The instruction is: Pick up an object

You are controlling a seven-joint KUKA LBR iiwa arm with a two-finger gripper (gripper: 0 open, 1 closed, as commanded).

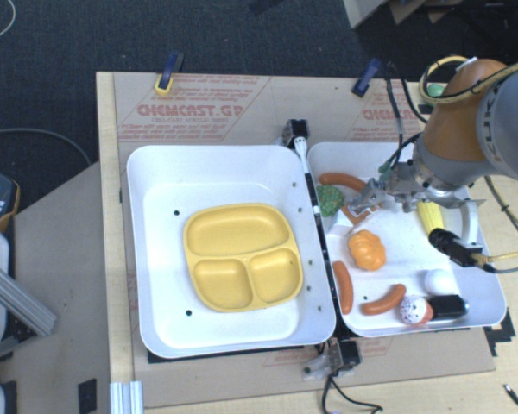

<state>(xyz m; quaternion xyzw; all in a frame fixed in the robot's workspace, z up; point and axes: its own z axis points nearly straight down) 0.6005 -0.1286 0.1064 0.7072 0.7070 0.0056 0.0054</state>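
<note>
The gripper (363,203) is seen low in the right bin (492,304), its finger state impossible to tell; the orange ball (367,250) lies just below it, nearer the camera

**Bench Fittings and Surroundings**

A brown cardboard sheet (242,102) printed with red lettering covers the bench beneath the two bins. A yellow clamp (166,78) grips its far edge toward the left, and a blue clamp (365,79) grips the same edge further right. A black clip (295,131) sits at the far end of the seam between the bins. Dark carpet (112,15) lies beyond the bench.
</note>
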